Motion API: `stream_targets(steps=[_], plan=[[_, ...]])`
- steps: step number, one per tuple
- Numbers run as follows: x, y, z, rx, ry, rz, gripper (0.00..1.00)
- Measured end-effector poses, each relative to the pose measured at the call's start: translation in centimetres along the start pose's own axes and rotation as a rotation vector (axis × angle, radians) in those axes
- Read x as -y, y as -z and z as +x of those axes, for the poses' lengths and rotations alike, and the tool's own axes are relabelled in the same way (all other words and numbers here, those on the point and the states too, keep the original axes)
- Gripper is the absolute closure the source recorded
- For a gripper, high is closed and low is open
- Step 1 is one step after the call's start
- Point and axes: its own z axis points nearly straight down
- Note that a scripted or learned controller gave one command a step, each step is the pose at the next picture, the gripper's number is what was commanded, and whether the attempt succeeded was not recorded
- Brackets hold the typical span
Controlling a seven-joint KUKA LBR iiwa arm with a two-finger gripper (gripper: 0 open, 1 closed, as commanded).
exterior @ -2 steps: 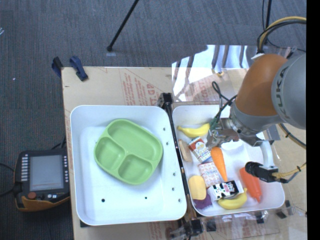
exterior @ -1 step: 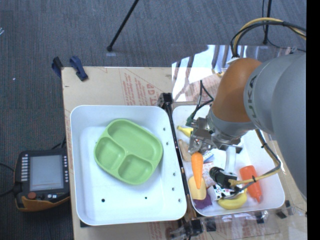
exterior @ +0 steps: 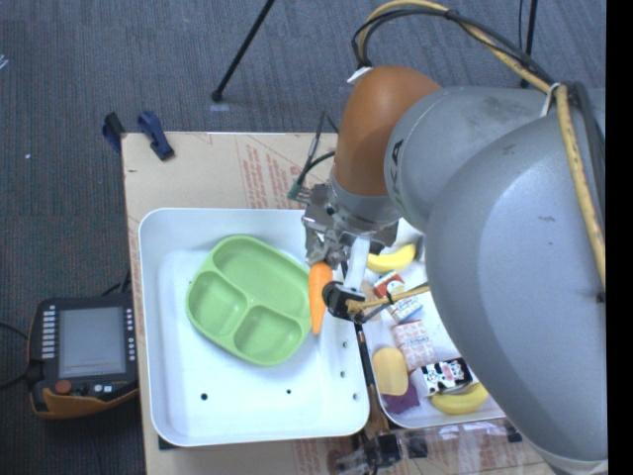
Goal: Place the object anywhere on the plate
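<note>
Illumination is even and moderately bright, from overhead. The white left bin (exterior: 198, 384) shows mild glare; a soft shadow edges the green plate (exterior: 247, 300). The arm (exterior: 495, 216), nearest the camera, is slightly soft. The floor (exterior: 99, 47) is dim.

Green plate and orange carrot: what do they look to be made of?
Green plate: probably moulded plastic, matte with a faint sheen; even pale colour, rounded compartment ridges. Orange carrot: likely a plastic toy, smooth, slightly glossy; uniform orange, though rubber or foam cannot be ruled out.
</note>
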Motion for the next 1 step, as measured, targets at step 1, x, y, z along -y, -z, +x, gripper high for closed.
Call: stream_targets(steps=[1], plan=[[-0.05, 0.03, -0.16, 0.003, -0.001, -0.001, 0.0]])
